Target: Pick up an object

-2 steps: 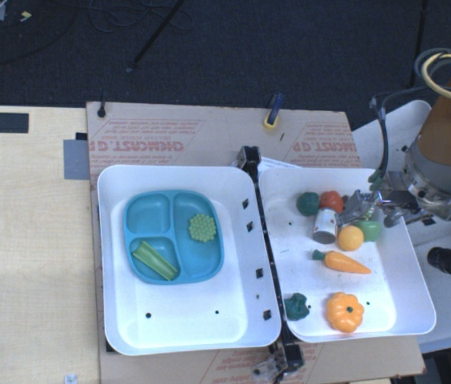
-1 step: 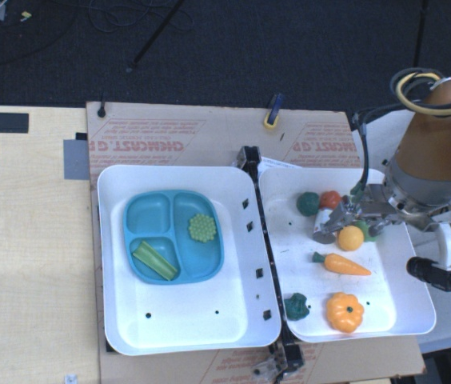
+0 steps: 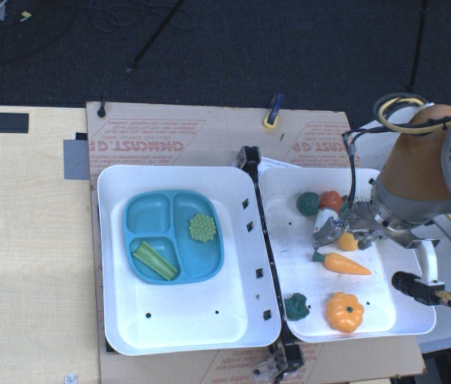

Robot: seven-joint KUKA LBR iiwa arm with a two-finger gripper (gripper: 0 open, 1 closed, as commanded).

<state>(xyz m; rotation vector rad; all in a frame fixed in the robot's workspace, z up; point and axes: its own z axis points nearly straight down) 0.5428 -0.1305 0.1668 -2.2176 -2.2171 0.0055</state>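
My gripper (image 3: 329, 232) hangs low over the middle of the right bin (image 3: 401, 326), reaching in from the right. A small yellow piece (image 3: 348, 243) lies right under it, partly hidden by it. An orange carrot (image 3: 345, 265) lies just in front of the gripper. Behind it sit a dark green vegetable (image 3: 308, 202) and a red one (image 3: 331, 199). An orange pumpkin (image 3: 345, 311) and a dark green broccoli (image 3: 296, 305) rest near the bin's front wall.
The left bin (image 3: 121, 310) holds a blue divided plate (image 3: 141, 214) with a round green cluster (image 3: 202, 227) and a green stalk (image 3: 154, 260) in separate compartments. A black divider (image 3: 259, 238) runs between the bins.
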